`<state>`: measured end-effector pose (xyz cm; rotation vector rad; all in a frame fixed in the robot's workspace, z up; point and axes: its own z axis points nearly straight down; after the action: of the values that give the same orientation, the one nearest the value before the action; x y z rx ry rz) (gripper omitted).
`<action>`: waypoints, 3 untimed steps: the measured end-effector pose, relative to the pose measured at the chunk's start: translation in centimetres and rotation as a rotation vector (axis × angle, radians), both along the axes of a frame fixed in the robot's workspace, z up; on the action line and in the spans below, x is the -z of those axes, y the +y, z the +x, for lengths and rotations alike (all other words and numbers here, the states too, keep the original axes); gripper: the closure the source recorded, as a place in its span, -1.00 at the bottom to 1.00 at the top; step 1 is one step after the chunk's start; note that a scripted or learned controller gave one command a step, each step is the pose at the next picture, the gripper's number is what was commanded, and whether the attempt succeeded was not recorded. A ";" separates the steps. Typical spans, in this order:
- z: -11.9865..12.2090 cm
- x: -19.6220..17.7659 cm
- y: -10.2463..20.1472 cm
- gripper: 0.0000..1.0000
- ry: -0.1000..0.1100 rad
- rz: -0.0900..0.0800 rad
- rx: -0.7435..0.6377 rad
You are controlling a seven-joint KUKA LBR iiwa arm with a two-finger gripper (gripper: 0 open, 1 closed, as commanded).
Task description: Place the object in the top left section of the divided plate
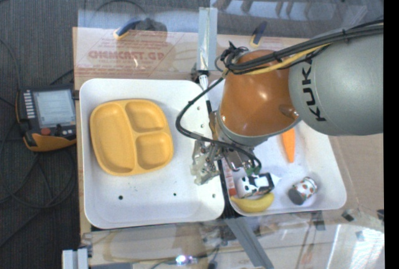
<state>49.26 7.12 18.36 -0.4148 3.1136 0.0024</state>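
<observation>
Pick-up step: your tool [209, 168] hovers at the divider between the bins; whether it grips anything cannot be told. Candidate objects, banana [254, 202] and carrot [288, 145], lie in the right bin [330, 187]. Next, carry one to the yellow divided plate [131, 136].

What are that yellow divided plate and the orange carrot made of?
The plate looks like moulded plastic: even yellow colour, soft sheen, rounded section ridges. The carrot seems to be a plastic toy, given its flat uniform orange, though it is too small to be sure.
</observation>
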 end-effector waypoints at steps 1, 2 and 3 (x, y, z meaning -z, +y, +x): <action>1.2 -2.2 -1.4 1.00 0.000 0.001 0.127; -0.4 -0.1 -0.2 1.00 0.001 -0.002 0.049; 0.0 6.8 4.1 1.00 0.004 0.000 0.166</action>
<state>49.29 11.22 11.58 -0.1556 3.1406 0.0031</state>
